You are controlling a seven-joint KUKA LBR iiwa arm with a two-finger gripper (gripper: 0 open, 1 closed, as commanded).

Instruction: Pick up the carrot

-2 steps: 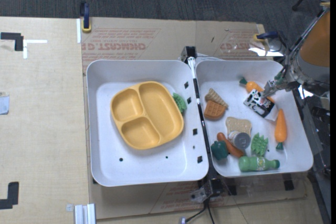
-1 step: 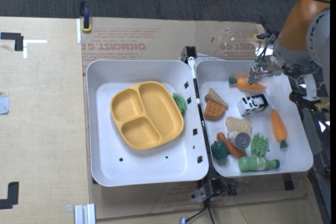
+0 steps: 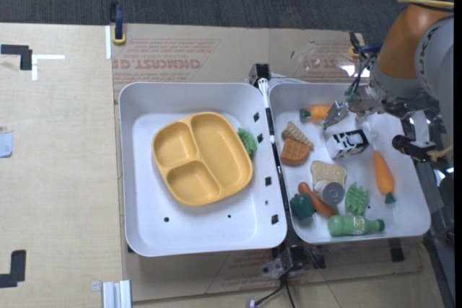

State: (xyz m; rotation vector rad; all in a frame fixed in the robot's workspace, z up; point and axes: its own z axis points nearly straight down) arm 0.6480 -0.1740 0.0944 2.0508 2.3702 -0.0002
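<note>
Right bin (image 3: pixel 413 223): landmark, on the tabletop (image 3: pixel 58 177).
Arm (image 3: pixel 415 47): over the bin's far right corner.
End effector (image 3: pixel 338 114): above the bin's far side; open or closed, cannot tell.
Carrot (image 3: pixel 382 172): lying on the bin floor near its right wall, apart from the end effector.

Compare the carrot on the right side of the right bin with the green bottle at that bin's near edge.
The carrot is orange with a small green tip; the green bottle is green with a yellow band. The carrot tapers along its length, while the bottle is thicker and narrows to a neck. The carrot runs roughly front to back, while the bottle lies crosswise along the near wall. Both lie flat in the right bin, away from the gripper.
</note>
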